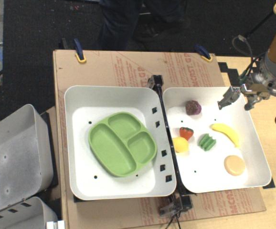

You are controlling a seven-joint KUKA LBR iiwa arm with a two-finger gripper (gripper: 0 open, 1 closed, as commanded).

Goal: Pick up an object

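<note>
The right bin [252, 175] holds several toy foods: a dark purple fruit [193, 108], a red pepper with a green stem [186, 133], a yellow lump [180, 145], a green piece [207, 141], a yellow banana [226, 133] and a tan round disc [234, 165]. My gripper [238, 99] hangs over the bin's far right rim, above and right of the banana. Its two dark fingers are spread apart with nothing between them.
The left bin [76, 175] carries a green three-compartment plate [122, 143]. A black divider with clips runs between the bins. A grey tub [14, 161] stands off the bench's left. Yellow clamps [80, 56] hold the far edge of the board.
</note>
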